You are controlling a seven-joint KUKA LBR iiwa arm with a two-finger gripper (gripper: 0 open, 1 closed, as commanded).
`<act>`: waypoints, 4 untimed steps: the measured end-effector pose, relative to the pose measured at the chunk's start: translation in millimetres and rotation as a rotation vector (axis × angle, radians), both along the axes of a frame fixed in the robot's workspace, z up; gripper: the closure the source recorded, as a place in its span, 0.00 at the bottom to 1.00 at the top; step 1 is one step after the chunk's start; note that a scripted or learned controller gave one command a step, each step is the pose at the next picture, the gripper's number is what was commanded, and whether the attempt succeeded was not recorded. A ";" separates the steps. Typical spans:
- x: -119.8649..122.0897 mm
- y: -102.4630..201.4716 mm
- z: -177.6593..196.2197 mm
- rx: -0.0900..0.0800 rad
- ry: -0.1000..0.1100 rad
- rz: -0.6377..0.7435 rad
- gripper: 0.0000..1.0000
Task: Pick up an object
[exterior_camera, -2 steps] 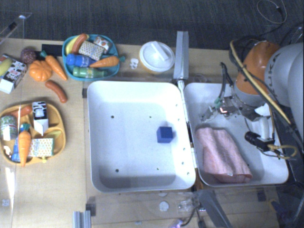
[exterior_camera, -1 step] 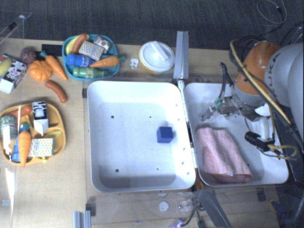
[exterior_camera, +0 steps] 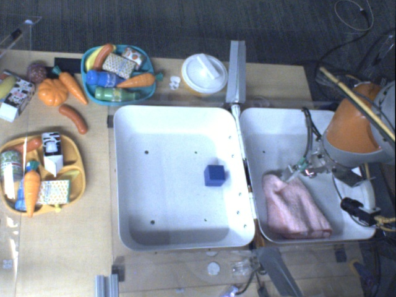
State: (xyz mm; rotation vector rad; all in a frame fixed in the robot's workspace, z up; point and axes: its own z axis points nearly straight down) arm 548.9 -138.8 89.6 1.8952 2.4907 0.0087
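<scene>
1. The step in hand reads as settling on a target and closing in on it. Two things lie within reach: a pink cloth (exterior_camera: 294, 206) in the right bin (exterior_camera: 278, 129) and a small blue cube (exterior_camera: 215, 174) in the left bin (exterior_camera: 161, 135).

2. The tool (exterior_camera: 303, 167) sits low in the right bin, just beside the upper edge of the pink cloth, so I judge the cloth to be the nearer and likelier choice.

3. To do this well, the tool should come down over the bulk of the cloth rather than its thin edge. A pinch at a fold or raised bunch gives soft fabric something to hold by.

4. The cloth lies crumpled toward the near wall of the right bin. A descent too close to that wall risks a scrape against it.

5. The blue cube rests alone near the right side of the left bin, well apart from the tool, across the divide between the bins.

6. As for the tool itself, I cannot tell whether it is released or clenched; its tip is small and cluttered with cables. Nothing is visibly held in it, and whether it touches the cloth is unclear.
</scene>
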 end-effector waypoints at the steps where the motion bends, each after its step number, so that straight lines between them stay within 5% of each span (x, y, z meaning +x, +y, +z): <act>1: -21.9 -60.7 -0.4 0.000 0.000 -0.069 0.00; 2: -50.6 6.1 0.9 0.001 -0.005 0.023 0.00; 3: -33.5 36.5 0.9 -0.005 -0.004 0.185 0.00; 4: -30.4 37.0 13.0 -0.007 -0.013 0.184 1.00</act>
